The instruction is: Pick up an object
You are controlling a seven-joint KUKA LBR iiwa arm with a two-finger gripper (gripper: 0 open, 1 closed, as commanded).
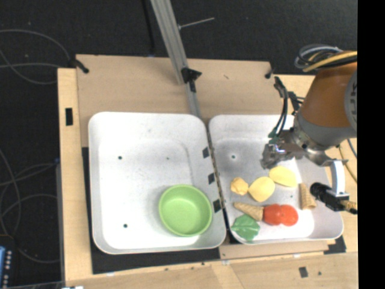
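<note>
The grey arm (328, 110) with its orange band reaches in from the right, bent down over the far part of the right bin (240, 131). Its gripper (274, 154) hangs just above the bin floor, beside the far edge of the toy pile; whether it is apart or together cannot be told. Nothing shows between its tips. The pile lies in the near half of that bin: a pale yellow piece (284, 176), a yellow lump (261, 189), a small yellow piece (239, 186), a cone (248, 209), a red tomato (280, 215), a green leaf (245, 227). A green bowl (184, 210) sits in the left bin (120, 143), near corner.
</note>
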